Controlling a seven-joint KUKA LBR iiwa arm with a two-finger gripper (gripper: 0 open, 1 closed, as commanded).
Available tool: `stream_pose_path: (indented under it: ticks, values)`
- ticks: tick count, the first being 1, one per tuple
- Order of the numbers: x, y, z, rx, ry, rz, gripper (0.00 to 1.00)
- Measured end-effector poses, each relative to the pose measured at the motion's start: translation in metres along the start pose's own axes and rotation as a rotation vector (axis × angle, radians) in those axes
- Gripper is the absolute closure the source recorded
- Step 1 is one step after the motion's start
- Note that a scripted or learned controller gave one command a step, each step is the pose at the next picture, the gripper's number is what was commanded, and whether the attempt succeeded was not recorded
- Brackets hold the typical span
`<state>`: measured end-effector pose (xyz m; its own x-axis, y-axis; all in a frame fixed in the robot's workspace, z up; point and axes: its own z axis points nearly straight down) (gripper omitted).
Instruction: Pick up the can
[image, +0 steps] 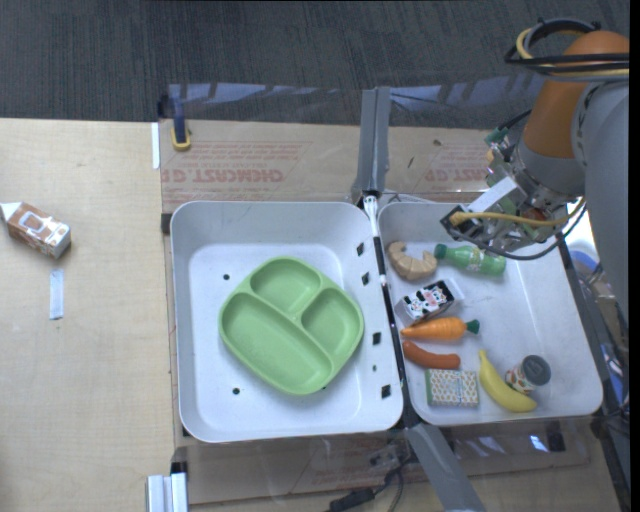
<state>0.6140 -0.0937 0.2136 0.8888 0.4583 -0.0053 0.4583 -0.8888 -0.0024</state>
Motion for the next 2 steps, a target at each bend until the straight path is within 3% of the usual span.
stream_pose_path:
  ticks: [1, 2]
  values:
    - [0.0320, 0.0114, 0.0230, -0.001, 0.001, 0.053, 1.00]
    - [0.0377, 0.0017, 0.0229, -0.001, 0.002, 0.137, 1.00]
